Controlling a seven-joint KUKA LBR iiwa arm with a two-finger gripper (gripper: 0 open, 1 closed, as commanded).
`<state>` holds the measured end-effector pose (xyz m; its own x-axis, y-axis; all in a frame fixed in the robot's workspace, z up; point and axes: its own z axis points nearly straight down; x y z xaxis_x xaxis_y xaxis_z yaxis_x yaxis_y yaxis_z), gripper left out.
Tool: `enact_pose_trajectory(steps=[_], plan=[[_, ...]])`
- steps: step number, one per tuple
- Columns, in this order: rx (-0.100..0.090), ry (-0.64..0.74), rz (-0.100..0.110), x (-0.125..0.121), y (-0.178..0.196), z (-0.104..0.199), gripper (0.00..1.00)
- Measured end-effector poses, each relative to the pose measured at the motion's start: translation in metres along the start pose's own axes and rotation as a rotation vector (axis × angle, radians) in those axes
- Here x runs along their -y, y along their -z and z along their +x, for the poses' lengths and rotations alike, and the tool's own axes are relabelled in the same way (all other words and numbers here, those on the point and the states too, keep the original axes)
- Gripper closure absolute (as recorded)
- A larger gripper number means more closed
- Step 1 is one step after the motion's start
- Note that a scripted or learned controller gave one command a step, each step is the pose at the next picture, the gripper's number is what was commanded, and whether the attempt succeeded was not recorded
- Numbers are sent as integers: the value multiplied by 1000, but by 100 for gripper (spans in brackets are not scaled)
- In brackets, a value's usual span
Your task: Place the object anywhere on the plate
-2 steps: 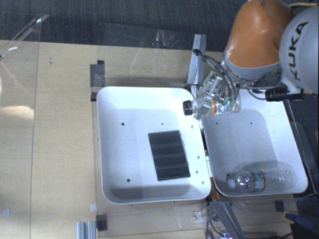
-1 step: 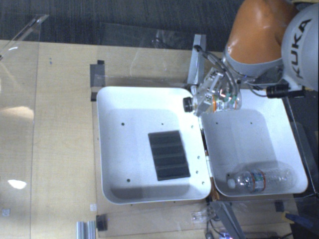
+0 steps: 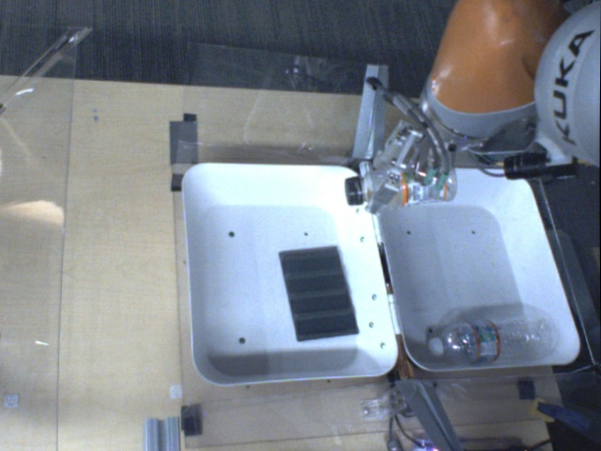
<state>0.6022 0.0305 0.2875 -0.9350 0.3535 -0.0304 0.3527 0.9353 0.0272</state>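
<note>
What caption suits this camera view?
Arm's pincer above bins' far edge; dark plate in left bin, clear bottle in right.

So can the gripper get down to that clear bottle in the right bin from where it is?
Probably yes. The bottle lies on its side near the right bin's front wall, nothing on top of it. The gripper hangs over the bin's far edge.
</note>
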Motion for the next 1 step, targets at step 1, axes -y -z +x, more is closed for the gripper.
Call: enact_pose_trajectory(steps=[1], plan=[[6,1,-6,-2,12,-1,100]])
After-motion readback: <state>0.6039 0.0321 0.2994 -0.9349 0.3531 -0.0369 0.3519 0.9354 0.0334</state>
